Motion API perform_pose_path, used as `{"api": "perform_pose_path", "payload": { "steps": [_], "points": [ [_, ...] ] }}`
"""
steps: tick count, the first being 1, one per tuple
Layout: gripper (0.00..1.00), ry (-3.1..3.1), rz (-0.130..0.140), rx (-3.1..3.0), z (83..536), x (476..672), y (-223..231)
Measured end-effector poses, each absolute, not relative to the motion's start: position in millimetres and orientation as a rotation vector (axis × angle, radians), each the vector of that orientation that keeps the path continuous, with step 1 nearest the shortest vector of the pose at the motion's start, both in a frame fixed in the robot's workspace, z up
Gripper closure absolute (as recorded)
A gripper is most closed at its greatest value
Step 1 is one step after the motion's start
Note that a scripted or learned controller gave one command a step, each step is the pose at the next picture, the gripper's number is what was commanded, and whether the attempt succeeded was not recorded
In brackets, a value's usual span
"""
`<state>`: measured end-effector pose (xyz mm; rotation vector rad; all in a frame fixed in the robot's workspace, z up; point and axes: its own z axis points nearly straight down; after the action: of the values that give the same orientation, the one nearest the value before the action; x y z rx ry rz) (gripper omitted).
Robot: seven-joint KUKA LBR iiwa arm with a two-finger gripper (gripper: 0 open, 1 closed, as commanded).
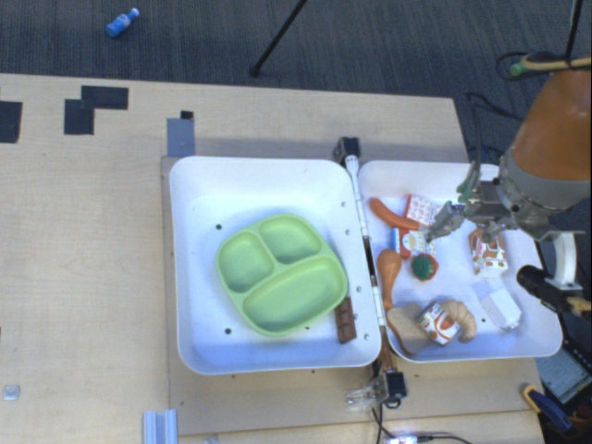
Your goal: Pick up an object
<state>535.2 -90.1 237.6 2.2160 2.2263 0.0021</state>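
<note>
My gripper (pixel 438 227) hangs low over the middle of the right bin (pixel 546 345), reaching in from the right under the orange-banded wrist. Just below its tip lie a small white and green piece (pixel 415 241) and a green and red ball (pixel 424 266). Around them are a red sausage (pixel 392 215), a checkered red and white packet (pixel 422 208), an orange carrot (pixel 388 268), a small can (pixel 437 323) against a bread roll (pixel 460 314), a white block (pixel 499 306) and a printed packet (pixel 487 252). Nothing is visibly lifted.
The left bin (pixel 194 239) holds a green divided plate (pixel 282 271) and a brown bar (pixel 344 322) by its right wall. A black clip (pixel 348 146) sits at the top of the ridge between the bins. The arm covers the right bin's far right corner.
</note>
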Motion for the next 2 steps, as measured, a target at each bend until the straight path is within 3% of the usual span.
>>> {"api": "perform_pose_path", "payload": {
  "steps": [1,2],
  "points": [
    [0.00,2.219,0.008,2.215,122.5,559.4,-90.0],
    [0.00,2.207,0.025,2.208,105.0,560.3,-87.2]
  ]
}}
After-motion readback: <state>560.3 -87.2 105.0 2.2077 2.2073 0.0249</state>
